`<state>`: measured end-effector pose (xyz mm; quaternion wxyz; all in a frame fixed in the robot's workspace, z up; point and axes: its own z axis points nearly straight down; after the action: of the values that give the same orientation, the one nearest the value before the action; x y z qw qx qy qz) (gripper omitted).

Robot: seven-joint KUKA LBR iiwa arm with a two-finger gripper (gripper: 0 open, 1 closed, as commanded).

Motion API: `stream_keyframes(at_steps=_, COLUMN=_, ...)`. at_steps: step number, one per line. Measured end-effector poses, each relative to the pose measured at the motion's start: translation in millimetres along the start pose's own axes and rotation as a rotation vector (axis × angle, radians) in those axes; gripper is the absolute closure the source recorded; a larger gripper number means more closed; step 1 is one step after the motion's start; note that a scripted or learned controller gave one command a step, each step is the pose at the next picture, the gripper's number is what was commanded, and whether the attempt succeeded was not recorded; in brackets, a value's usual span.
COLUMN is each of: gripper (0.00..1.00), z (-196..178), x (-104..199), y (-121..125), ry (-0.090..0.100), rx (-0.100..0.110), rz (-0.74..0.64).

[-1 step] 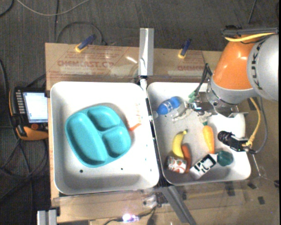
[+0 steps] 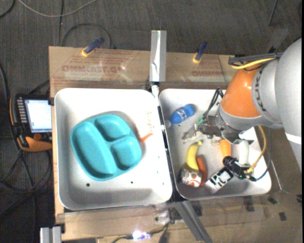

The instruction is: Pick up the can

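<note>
While claw (image 2: 205, 128) hangs in rt bin (image 2: 266, 186) | can (image 2: 191, 177) untouched | grip state unclear

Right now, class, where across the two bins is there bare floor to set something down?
Left bin: bare floor rings the teal tray, widest along its front edge. Right bin: crowded by the can, banana, blue bottle and gripper.

Dim, soft focus; bins (image 2: 61, 135) glare white, perhaps overexposed.

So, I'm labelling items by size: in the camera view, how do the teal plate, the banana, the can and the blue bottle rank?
1. teal plate
2. banana
3. blue bottle and can look alike; no ranking.
</note>
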<state>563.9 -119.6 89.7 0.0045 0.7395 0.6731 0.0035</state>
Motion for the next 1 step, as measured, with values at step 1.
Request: stream_keyframes(at_steps=1, gripper=0.0, z=0.8, x=-13.8, y=25.9, ry=0.001, rx=0.003, rz=0.317)
